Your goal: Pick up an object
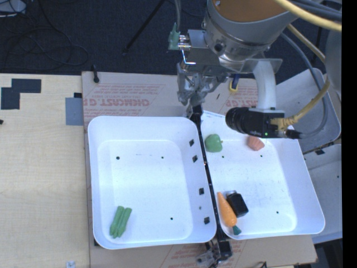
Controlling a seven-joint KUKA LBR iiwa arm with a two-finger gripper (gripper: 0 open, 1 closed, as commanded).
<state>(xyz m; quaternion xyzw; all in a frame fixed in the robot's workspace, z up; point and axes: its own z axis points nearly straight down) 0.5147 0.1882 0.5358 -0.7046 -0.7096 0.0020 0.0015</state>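
My gripper [195, 106] hangs over the back edge where the two bins meet, up and to the left of a small green round object [213, 143] in the right bin [304, 205]. A salmon-pink lump [255, 143] lies further right, near the back wall. At the right bin's front left corner an orange carrot [225, 207] lies against a small black block [237, 203]. A green bean pod [120, 221] rests at the front left of the left bin [106, 133]. Nothing shows under the gripper tip.
The arm's wide grey and orange wrist [251, 15] fills the space above the right bin's back edge, with a black cylinder [251, 121] jutting out over it. Cardboard [134, 96] lies under both bins. A wooden bench top [39, 166] extends to the left.
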